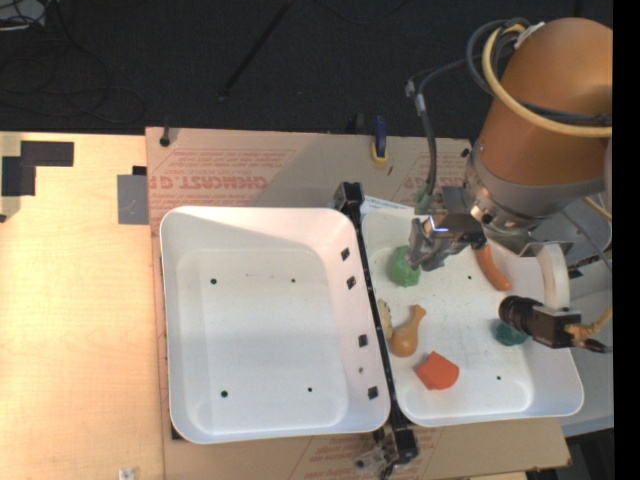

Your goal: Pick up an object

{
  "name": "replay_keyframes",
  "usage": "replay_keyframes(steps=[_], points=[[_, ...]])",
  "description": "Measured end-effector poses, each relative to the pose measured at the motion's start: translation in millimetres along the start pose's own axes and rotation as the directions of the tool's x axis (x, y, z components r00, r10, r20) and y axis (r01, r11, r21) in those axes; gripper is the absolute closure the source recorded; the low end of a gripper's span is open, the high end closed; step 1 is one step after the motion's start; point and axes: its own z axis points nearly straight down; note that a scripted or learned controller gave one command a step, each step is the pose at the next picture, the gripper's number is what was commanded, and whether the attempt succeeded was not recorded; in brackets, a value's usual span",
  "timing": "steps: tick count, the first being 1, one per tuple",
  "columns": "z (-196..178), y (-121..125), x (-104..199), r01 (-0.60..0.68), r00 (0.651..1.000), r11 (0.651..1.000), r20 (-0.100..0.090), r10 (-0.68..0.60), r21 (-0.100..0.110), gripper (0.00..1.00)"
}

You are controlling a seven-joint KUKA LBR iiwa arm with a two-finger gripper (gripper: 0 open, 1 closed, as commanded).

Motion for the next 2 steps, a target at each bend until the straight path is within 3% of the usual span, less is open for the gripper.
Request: replay_keyframes(steps=[1,2], points=[[98,-34,-42,-0.014,1.0,1.0,0.003,0.014,0.016,1.0],[171,-39,-112,-0.017,1.0,1.0,0.003,0.017,0.016,1.0]])
